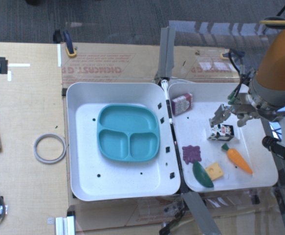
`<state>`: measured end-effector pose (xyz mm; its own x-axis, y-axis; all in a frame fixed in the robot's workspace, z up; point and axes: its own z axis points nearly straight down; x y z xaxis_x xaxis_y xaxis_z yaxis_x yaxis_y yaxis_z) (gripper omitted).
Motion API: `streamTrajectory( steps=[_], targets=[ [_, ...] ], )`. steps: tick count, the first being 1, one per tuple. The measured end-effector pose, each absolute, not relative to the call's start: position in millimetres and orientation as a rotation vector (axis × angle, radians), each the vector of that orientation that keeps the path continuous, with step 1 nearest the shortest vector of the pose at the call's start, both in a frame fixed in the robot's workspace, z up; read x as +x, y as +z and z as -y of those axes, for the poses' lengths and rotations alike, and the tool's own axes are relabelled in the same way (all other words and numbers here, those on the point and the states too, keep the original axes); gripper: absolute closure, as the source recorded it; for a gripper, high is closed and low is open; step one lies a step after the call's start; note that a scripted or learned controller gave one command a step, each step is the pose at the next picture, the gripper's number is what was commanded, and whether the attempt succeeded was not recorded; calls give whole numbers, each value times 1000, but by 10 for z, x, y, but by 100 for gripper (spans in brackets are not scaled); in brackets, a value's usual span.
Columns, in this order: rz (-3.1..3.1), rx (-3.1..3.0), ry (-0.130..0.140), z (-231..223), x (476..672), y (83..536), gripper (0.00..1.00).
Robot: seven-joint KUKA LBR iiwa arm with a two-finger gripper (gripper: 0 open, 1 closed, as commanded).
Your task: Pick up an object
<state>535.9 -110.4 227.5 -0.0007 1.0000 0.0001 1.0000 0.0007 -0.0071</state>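
From my remote seat I see the hand low in the right bin, fingers spread, above a small black-and-white toy (not gripped). Just beside it lies a carrot; nearer the front edge sit a purple piece, a green pod and a cheese wedge. A red packet rests by the back-left corner. The left bin holds a teal tray with open floor around it.
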Motion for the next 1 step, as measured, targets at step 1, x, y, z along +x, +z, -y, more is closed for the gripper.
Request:
streamTrajectory(
  steps=[1],
  targets=[
    [2191, -2257, -2, 1550, 4794, 1154, 0]
  ],
)
